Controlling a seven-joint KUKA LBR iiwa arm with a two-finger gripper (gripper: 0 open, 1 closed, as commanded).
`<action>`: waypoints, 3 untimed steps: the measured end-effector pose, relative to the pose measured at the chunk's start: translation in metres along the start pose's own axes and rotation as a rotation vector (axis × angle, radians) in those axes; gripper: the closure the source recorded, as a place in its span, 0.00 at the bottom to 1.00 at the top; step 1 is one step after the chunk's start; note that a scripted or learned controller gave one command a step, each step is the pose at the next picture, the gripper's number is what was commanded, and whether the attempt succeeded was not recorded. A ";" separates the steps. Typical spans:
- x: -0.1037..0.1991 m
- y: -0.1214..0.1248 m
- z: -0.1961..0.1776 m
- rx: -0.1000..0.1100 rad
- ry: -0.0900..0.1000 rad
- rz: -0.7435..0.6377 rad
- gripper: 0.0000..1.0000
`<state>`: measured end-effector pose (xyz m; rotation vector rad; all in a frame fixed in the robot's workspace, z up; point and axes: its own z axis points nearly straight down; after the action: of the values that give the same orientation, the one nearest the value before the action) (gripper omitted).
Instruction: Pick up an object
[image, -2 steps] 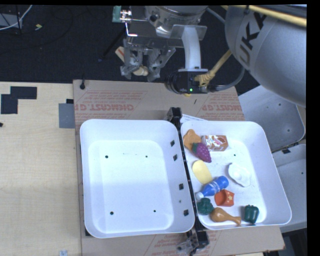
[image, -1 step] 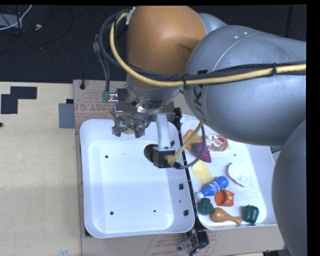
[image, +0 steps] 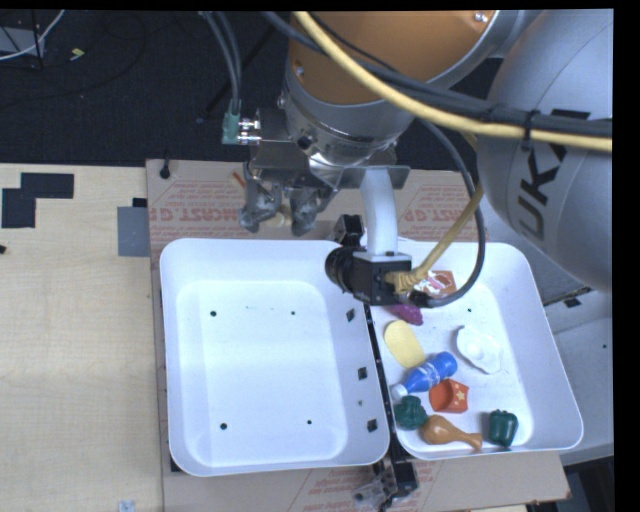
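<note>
White bins (image: 190, 330), yellow oval piece (image: 405, 345), blue bottle (image: 430, 372), green pepper (image: 502, 427).

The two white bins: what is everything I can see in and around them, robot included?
Left bin: one, white.
Right bin: one, white, holds the toys.
Yellow lemon-like toy: one, right bin's left side.
Blue bottle: one, white cap, below the yellow toy.
Red toy: one, beside the bottle.
White toy: one, right of centre.
Dark green toys: two, near front edge.
Tan gourd-shaped toy: one, front edge.
Purple piece: one, small.
Gripper: one, grey, above the left bin's far edge.
</note>
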<state>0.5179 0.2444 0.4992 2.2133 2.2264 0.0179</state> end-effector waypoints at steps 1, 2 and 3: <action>0.000 -0.043 -0.042 0.009 -0.005 0.002 1.00; -0.001 -0.045 0.127 0.029 -0.017 0.006 1.00; -0.001 -0.041 -0.009 0.000 -0.001 0.003 1.00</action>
<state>0.4763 0.2432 0.5075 2.2162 2.2225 0.0158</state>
